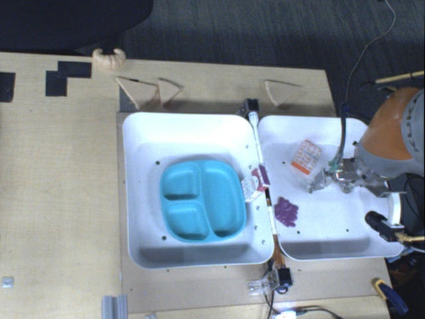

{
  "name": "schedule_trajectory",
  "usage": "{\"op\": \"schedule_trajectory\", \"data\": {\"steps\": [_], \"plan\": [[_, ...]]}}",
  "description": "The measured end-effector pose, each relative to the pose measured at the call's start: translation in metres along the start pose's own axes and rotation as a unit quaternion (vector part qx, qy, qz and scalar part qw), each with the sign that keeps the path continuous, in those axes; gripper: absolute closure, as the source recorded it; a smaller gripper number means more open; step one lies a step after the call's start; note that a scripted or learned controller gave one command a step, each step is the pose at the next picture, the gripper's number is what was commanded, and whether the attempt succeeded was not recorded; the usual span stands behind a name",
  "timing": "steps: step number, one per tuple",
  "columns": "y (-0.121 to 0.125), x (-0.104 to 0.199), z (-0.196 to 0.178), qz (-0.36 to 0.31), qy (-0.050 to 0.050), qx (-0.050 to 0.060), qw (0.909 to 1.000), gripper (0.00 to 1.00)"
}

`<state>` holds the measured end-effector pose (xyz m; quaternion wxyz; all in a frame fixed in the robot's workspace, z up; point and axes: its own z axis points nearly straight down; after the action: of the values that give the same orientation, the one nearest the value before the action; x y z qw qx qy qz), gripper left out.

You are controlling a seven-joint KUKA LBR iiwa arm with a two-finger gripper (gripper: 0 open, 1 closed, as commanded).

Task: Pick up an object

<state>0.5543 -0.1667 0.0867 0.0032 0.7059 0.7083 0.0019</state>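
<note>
In the right bin an orange and white packet lies toward the back left. A purple, crumpled thing rests near the divider at the front left. My gripper hangs low over the right bin's middle, just right of the packet and up and right of the purple thing. Nothing shows held in it. The grey arm with its orange band comes in from the right edge.
The left bin holds a blue divided plate. A small white and maroon wrapper lies across the rim between the two bins. Wooden wedges stand on the bench behind the bins.
</note>
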Motion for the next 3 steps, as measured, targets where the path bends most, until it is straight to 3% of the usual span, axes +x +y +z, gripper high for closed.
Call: {"op": "schedule_trajectory", "data": {"steps": [1, 2, 3], "plan": [[-0.064, 0.055, -0.001, 0.001, 0.0, -0.001, 1.0, 0.0], [-0.062, 0.055, -0.013, 0.0, 0.0, -0.004, 1.0, 1.0], [-0.05, 0.012, -0.011, 0.001, 0.001, 0.002, 1.0, 1.0]]}}
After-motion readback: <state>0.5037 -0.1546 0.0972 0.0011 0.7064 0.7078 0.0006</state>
